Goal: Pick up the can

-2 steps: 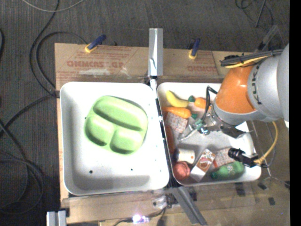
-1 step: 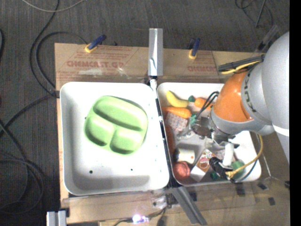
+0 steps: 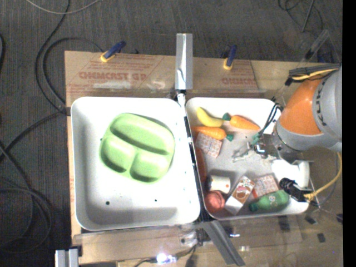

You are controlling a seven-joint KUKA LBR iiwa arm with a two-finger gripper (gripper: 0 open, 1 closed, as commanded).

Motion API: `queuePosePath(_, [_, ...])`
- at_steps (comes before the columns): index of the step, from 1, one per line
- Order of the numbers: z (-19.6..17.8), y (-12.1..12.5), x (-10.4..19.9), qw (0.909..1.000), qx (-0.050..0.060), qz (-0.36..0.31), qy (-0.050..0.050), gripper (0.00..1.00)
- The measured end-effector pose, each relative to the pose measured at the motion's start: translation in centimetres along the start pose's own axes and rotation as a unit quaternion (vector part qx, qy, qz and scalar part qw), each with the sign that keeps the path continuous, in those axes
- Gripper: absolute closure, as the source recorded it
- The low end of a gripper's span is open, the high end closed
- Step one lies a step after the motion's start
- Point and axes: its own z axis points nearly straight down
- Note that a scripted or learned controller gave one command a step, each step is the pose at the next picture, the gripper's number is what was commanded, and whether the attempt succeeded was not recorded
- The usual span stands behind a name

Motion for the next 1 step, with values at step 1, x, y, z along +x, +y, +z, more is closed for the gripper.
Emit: queuePosePath(1, [-0.05, -0.7, 6.65, 0.9979, -0.001, -0.065, -0.002, 0.0])
